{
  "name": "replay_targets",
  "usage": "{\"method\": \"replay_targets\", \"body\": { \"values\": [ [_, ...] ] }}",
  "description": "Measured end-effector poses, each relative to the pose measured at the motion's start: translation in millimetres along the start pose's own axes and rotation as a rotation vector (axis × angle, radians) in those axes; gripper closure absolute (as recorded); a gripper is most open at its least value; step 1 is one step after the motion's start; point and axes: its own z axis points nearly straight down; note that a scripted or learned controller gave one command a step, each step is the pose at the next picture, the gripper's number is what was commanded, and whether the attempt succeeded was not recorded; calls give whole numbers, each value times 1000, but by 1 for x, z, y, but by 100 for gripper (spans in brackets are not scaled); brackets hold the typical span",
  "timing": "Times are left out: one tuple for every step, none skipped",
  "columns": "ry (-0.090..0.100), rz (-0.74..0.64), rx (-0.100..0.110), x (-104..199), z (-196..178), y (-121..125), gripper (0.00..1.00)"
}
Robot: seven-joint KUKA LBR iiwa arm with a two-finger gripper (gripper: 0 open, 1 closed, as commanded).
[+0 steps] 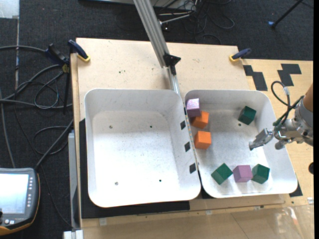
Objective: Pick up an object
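Hovering end effector point(263, 139) above right bin point(279, 114); green block point(246, 115) nearby.

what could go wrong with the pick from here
1. The tool sits near the right bin's right wall; dropping there could clip the rim.
2. The green block, purple block and second green block lie close in a row, so a grasp may nudge neighbours or catch two.
3. The orange blocks sit close to the divider, leaving little room.
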Motion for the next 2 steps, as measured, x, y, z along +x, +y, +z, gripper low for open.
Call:
{"method": "replay_targets", "body": {
  "values": [
    [-1,0,-5,0,-2,1,0],
    [0,2,0,3,43,-6,0]
  ]
}}
